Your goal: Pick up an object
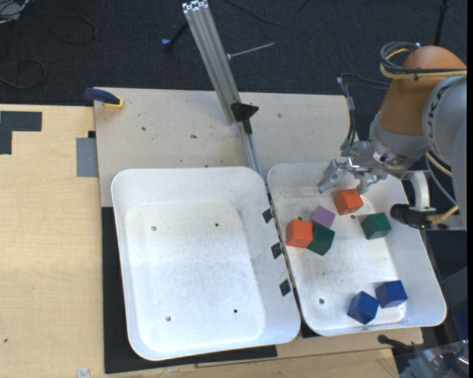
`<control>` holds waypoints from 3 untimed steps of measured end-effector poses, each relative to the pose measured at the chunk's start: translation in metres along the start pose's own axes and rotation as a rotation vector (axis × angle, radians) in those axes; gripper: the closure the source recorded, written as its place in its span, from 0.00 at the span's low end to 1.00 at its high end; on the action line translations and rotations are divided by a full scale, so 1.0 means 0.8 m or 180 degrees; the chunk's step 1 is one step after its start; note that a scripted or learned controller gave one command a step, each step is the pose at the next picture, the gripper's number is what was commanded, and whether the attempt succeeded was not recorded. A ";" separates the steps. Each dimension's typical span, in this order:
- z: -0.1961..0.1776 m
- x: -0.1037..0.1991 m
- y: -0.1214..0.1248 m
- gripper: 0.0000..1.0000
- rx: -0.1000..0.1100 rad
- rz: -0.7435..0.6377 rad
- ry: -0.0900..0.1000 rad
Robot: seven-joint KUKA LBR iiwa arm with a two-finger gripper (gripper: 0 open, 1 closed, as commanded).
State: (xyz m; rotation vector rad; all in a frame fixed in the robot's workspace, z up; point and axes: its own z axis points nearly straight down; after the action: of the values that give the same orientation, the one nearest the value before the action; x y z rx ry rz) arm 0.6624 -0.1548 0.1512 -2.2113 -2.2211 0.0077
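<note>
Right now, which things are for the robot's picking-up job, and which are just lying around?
For the job:
- gripper, hanging over the top orange block
- other orange block
- purple block
- two green blocks
- two blue blocks
- right bin holding them

Just lying about:
- left bin
- metal bar
- blue-handled clamp
</note>
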 end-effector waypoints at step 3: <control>-0.027 0.002 0.006 1.00 -0.0038 0.0000 -0.0007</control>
State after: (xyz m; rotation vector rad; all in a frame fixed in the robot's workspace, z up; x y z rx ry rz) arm 0.6672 -0.1534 0.1729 -2.2185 -2.2282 -0.0032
